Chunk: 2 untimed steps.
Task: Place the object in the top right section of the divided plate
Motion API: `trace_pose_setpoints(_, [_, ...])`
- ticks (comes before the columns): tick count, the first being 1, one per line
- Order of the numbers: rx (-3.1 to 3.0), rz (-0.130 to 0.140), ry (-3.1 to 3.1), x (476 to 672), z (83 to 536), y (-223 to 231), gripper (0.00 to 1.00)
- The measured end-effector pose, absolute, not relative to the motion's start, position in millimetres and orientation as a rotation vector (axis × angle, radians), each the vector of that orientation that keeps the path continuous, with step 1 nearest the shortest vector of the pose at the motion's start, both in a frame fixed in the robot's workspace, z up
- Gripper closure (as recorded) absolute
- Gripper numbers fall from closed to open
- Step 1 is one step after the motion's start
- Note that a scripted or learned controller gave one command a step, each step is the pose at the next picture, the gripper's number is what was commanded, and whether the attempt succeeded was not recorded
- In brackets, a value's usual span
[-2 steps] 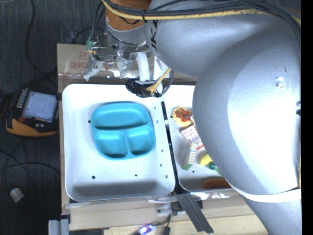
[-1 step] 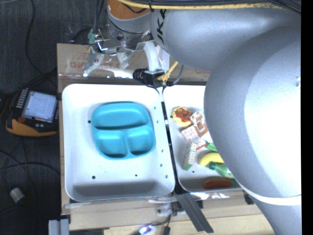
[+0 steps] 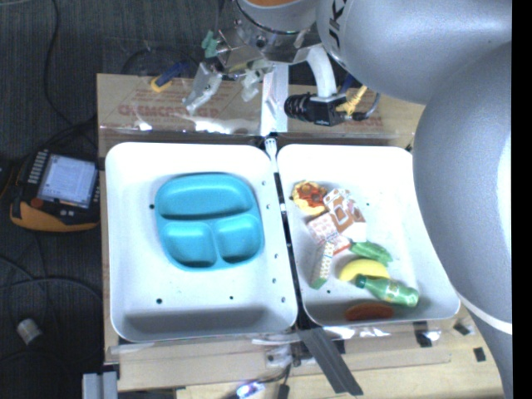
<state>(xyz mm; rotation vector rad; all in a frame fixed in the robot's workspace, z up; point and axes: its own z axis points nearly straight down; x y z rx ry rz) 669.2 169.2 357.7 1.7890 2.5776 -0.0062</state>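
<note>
Below, two white bins (image 3: 116, 223) on cardboard-topped bench (image 3: 125, 106).

Turquoise divided plate (image 3: 208, 219), 2 white bins (image 3: 125, 306), yellow banana (image 3: 362, 269), green bottle (image 3: 389, 291), orange-banded grey arm (image 3: 416, 32)

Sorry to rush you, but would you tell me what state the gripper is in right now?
Gripper: open, holding nothing, up beyond the bins' far edge.

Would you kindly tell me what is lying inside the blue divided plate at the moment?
The blue divided plate in the left bin shows bare blue sections, one large and two small; nothing lies in them. Its underside is hidden.
</note>
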Motion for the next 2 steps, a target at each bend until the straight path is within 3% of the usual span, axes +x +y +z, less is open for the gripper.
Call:
trace_pose_setpoints(1, [1.587, -0.005, 2.708, 669.0, 375.0, 209.2, 0.0])
trace_pose_setpoints(2, [1.586, -0.007, 2.708, 669.3, 383.9, 209.5, 1.0])
